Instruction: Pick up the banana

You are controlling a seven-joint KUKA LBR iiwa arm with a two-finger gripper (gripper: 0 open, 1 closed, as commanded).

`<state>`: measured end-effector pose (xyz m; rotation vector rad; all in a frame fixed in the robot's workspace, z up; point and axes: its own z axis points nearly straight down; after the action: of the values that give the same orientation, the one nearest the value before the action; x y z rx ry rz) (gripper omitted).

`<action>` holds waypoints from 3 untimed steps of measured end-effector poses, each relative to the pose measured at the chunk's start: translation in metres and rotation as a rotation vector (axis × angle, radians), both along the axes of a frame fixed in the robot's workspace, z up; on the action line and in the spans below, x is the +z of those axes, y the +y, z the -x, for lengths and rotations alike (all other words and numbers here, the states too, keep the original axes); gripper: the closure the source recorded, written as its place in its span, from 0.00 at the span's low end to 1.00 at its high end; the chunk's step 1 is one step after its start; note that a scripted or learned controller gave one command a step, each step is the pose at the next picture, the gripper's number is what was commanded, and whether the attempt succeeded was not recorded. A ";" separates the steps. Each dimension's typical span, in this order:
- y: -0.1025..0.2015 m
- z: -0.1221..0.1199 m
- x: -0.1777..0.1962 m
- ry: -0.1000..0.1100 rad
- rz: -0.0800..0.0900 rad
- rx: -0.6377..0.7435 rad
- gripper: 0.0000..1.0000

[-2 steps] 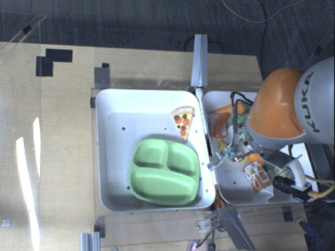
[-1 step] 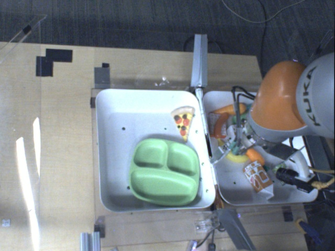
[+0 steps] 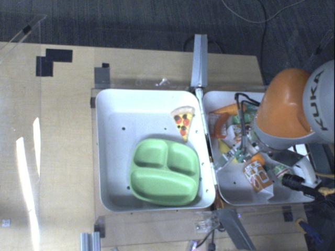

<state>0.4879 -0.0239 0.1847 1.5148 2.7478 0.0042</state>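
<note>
The arm's orange band [image 3: 282, 109] and grey wrist hang over the right bin [image 3: 230, 192], covering most of what lies in it. The gripper [image 3: 242, 150] points down into the middle of that bin among a clutter of items. A small yellow piece [image 3: 224, 147], which may be the banana's end, shows just left of the gripper near the bin's left wall. The rest of it is hidden by clutter and the arm. I see nothing lifted clear of the bin.
The left bin [image 3: 112, 140] holds a green divided plate [image 3: 165, 171] and a toy pizza slice [image 3: 183, 120] at its back right. In the right bin lie an orange item [image 3: 226, 109] and an orange-brown packet [image 3: 257, 173]. A metal post [image 3: 199, 61] stands behind the bins.
</note>
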 end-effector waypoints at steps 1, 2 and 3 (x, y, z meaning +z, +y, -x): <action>-0.032 -0.024 0.001 0.000 0.000 -0.015 0.00; -0.075 -0.023 -0.095 -0.010 0.002 -0.017 0.00; -0.074 -0.025 -0.084 -0.015 0.001 -0.016 1.00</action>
<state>0.5128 -0.0975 0.1009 1.5307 2.7236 0.0138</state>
